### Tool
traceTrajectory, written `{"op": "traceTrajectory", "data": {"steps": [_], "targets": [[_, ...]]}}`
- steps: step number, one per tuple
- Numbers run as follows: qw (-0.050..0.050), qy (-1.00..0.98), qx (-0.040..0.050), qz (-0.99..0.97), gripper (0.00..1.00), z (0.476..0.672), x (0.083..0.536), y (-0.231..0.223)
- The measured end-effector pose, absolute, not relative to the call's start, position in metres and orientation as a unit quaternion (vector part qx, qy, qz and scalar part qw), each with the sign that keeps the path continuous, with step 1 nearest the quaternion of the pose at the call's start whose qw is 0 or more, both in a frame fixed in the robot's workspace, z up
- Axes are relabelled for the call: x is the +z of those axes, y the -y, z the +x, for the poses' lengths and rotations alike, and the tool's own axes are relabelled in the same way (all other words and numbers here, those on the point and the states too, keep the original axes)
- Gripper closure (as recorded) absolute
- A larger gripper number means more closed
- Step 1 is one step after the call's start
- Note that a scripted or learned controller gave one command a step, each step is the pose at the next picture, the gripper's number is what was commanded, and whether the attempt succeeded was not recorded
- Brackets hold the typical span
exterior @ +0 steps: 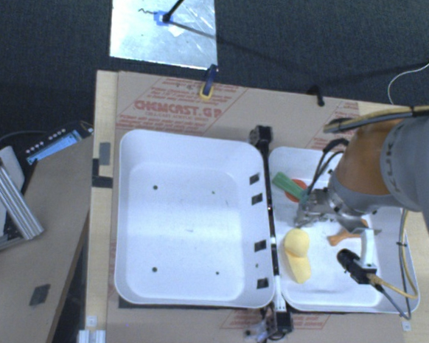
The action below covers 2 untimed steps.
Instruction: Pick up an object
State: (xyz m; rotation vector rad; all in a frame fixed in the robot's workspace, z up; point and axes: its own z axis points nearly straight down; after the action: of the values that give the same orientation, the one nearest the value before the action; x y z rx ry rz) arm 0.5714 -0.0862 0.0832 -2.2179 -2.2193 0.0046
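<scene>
The arm (415, 157) is a thick, rounded grey casing with a broad orange band (363, 160) above the wrist. At the band's seven o'clock sits a metallic gripper (311, 212), with thin dark cables looping alongside.

The grey arm (415, 157) is seen entering from the right, its bulky link filling the upper right corner. An orange band (363, 160) is wrapped round it just above the wrist, up and to the right of the gripper (307, 215). The wrist is bent downward and leftward, so that the gripper is carried at the arm's lower left end, pointed down. The metal gripper body is seen from above; its tips are too small to be made out.
</scene>
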Motion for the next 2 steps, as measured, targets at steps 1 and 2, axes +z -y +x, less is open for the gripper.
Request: {"op": "traceTrajectory", "data": {"steps": [1, 2], "targets": [[-0.006, 0.709, -0.0057, -0.705, 1.0, 0.543, 0.299, 0.078], [-0.007, 0.708, -0.0045, -0.706, 1.0, 0.544, 0.411, 0.107]]}}
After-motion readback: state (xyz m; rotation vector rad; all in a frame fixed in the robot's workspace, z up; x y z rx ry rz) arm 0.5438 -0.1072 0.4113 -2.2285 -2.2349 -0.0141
